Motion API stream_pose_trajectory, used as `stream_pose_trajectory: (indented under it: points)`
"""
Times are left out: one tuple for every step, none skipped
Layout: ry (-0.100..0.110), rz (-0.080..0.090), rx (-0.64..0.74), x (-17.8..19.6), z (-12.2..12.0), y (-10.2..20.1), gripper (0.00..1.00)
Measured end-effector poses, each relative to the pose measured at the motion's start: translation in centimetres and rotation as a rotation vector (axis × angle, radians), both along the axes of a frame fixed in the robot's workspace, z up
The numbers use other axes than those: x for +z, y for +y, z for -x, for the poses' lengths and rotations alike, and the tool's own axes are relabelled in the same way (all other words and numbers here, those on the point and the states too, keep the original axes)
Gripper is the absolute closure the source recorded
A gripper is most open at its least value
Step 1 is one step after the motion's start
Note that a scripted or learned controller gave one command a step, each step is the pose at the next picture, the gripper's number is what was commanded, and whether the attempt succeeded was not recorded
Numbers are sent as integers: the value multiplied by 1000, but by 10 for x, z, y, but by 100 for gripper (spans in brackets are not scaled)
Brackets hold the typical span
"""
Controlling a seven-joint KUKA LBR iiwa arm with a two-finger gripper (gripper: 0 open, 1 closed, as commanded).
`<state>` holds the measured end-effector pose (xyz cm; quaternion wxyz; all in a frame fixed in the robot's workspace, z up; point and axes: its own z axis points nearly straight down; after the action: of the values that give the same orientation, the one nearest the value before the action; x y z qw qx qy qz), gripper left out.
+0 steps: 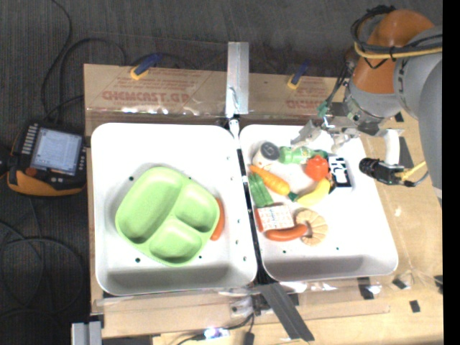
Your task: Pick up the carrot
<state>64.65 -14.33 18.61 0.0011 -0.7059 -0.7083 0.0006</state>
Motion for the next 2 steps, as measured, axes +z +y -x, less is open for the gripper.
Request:
stream_pose_trajectory:
  points:
    - [2,1,33,-65,42,42,0]
    - [-9,5,74,-97,46,44,0]
